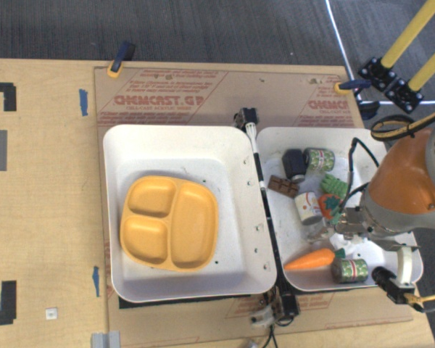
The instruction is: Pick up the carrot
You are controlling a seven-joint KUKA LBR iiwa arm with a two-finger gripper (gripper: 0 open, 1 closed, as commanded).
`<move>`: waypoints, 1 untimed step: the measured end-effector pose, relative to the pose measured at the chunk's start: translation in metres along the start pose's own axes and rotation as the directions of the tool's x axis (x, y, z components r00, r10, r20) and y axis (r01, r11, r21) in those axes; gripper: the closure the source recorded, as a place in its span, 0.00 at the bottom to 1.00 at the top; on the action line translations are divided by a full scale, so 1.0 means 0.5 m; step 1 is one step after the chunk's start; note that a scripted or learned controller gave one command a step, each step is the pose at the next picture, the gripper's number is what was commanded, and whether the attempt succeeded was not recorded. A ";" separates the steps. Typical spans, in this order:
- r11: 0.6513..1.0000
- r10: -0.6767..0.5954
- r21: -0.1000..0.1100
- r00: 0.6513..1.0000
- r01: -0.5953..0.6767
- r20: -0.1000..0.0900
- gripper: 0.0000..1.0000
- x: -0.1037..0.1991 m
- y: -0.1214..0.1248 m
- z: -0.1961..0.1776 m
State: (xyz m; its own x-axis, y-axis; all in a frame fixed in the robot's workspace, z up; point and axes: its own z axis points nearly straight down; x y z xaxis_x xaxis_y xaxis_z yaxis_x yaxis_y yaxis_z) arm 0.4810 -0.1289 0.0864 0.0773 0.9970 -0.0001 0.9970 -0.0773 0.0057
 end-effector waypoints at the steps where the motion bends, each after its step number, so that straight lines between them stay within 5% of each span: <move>1: 1.000 -0.012 0.006 1.000 0.012 -0.001 0.00 0.148 0.009 -0.196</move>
State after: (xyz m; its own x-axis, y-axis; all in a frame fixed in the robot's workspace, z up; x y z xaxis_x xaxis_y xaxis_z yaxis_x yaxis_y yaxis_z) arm 0.4904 -0.0555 0.1846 0.0654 0.9979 0.0007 0.9979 -0.0654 0.0002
